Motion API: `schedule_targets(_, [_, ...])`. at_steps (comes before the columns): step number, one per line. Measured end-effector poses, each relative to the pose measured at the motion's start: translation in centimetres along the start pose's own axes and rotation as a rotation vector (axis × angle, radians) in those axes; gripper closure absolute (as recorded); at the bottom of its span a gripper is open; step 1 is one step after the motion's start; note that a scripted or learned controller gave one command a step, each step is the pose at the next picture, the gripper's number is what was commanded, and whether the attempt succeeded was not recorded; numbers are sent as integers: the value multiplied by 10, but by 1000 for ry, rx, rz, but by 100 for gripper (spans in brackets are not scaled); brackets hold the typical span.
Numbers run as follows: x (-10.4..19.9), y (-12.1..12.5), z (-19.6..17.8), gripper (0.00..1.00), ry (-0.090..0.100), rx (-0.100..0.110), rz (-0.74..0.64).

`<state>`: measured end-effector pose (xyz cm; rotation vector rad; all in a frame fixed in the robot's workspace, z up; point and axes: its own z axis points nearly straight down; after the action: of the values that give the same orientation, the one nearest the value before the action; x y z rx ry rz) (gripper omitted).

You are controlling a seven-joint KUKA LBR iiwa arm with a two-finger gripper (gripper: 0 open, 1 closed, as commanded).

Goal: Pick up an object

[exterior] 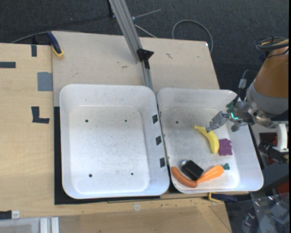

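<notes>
Over on the far left, the pale wooden worktop [19, 144] carries a few dark tape marks, and a blue and yellow clamp [55, 44] sits at the corner of the tan board behind the bins. Next comes the left shallow white bin [68, 130], with only dark specks and four small holes on its floor. A slanted grey metal pole [128, 25] runs down from the top edge and ends at the seam where the two bins meet.

The right shallow white bin [184, 101] holds all the objects. Along its near edge lies an orange-red sausage-shaped toy [182, 177], touching a small black rectangular block [192, 169], and just beside that block rests an orange plastic carrot with a green tip [212, 173]. Further up, a yellow plastic banana [209, 137] lies tilted, with a small purple block [225, 147] touching its right side.

The grey gripper [217, 123] hangs just above the banana's upper end, and I cannot tell from here how it is set. Behind it, the grey arm with its orange band [274, 76] reaches in from the right.
</notes>
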<state>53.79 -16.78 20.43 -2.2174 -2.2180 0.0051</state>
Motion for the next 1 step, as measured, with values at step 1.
schedule_targets(1, [0,1,-2,0,-1,-5,-2])
